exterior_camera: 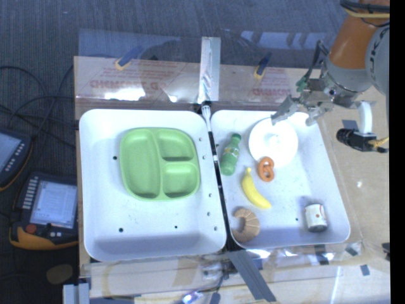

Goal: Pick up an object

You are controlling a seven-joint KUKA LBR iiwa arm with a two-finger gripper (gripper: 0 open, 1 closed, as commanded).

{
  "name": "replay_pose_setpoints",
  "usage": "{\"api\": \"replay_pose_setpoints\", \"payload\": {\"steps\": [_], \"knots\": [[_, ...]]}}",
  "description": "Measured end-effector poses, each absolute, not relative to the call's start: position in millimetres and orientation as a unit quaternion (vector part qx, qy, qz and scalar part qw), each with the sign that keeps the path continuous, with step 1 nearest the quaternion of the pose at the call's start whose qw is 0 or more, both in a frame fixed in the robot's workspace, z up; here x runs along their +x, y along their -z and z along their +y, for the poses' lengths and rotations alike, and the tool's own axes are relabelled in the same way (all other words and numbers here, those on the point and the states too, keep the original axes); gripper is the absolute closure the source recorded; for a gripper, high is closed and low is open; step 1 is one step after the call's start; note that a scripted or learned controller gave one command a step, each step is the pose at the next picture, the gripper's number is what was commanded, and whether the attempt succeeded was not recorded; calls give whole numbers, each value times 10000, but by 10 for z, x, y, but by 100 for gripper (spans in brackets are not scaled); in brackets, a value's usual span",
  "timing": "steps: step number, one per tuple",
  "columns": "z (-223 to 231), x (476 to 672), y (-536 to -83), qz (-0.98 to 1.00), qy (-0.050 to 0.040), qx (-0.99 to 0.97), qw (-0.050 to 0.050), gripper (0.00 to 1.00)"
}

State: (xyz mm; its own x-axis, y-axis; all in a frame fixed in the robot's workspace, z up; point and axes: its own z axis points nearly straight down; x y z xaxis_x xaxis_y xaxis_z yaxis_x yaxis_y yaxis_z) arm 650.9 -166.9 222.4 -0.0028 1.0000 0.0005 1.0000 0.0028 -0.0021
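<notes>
Found the gripper (296, 114) at the far rim of the white plate (273, 143), fingers spread wide and clamped on no object. Saw the grey arm with its orange band (349, 43) reaching in from beyond the plate's right side. Noted the plate lying in the right bin (334, 189), towards its far end. Spotted an orange pretzel-shaped ring (266, 168) overlapping the plate's near edge, and a banana (255, 192) just nearer than that ring. Made out a green bottle (230, 154) just left of the plate, against the bin's left wall. Picked out a brown ribbed piece (245, 223) well nearer than the plate, and a small can (315, 216) near and right of it. Noticed a green divided tray (159, 163) far left of the plate, in the left bin (101, 233).
</notes>
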Motion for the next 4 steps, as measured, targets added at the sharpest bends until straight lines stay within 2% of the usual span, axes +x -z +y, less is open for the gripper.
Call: {"api": "replay_pose_setpoints", "payload": {"steps": [1,2,4], "knots": [[-1283,6693,-997,-6428,24,-7660,-50,0],[-1190,5954,-950,-6977,60,-7163,-106,0],[-1036,5390,-944,-6801,71,-7330,-125,0]]}}
